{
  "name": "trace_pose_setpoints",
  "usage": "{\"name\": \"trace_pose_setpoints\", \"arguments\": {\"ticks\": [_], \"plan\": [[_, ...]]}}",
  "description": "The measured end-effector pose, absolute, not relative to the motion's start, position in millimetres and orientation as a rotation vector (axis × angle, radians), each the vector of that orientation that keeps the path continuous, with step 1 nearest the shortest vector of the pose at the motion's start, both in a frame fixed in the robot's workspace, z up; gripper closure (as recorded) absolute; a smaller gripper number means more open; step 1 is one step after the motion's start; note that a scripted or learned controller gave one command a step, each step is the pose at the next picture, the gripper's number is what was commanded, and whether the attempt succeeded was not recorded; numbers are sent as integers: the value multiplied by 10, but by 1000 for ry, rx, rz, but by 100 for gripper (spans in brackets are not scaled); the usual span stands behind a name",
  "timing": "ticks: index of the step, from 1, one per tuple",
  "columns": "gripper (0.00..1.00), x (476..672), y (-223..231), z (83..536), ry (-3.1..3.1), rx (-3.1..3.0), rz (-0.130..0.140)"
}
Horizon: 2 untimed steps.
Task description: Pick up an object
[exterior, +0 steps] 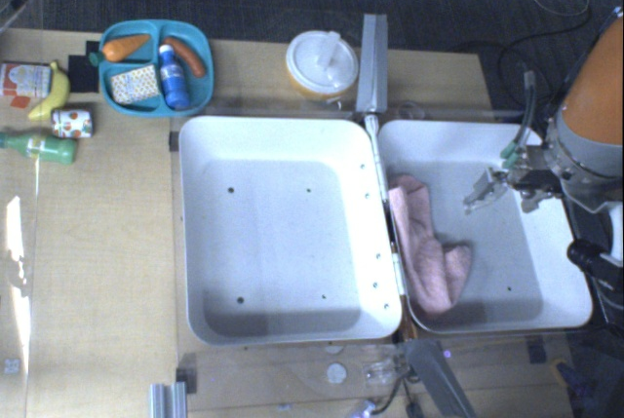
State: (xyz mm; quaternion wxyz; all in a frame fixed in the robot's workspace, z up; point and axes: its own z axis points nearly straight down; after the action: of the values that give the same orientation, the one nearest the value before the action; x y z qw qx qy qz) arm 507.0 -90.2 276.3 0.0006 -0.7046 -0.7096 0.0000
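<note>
gripper (485, 191) hangs at the frame's right over the right bin (546, 304), finger spacing unclear, likely lining up on the pink cloth (426, 247).

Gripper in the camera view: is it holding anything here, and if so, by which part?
Nothing is held. The gripper hangs over the right bin, apart from the pink cloth.

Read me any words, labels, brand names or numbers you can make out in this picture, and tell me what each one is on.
No text can be read here.
Small carton: red and white print, too blurred to read.
Small can: patterned label, too small to read.
Blue bottle in the teal tray: label too blurred to read.
</note>
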Motion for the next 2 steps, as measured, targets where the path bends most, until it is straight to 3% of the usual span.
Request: {"name": "trace_pose_setpoints", "arguments": {"ticks": [1, 2], "plan": [[0, 4969, -1043, 1398, -2306, -2131, 1], [0, 5044, -881, 916, -2350, -2105, -16]]}}
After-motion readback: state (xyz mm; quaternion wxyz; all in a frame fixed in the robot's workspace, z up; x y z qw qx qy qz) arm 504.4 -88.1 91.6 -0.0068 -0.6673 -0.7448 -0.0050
